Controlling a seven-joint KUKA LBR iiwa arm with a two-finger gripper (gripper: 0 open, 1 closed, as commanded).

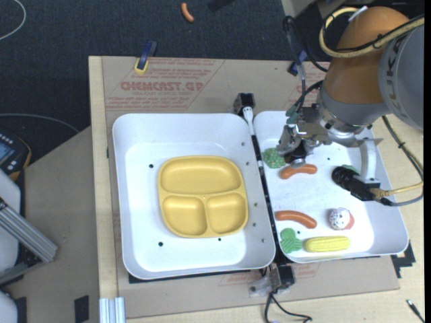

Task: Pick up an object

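The robot's pincer (294, 147) hangs low in the right bin's (385, 214) upper-left corner, just above a sausage (297, 171) and beside a green toy (273, 157); whether it is spread or closed cannot be told, and nothing shows in its grip. This reads as the reach-and-descend step, and the next move calls for a clean drop onto one object. The divider between bins lies close on the left, while open floor lies mid-bin, above a second sausage (295, 217) and the corn (327, 244).
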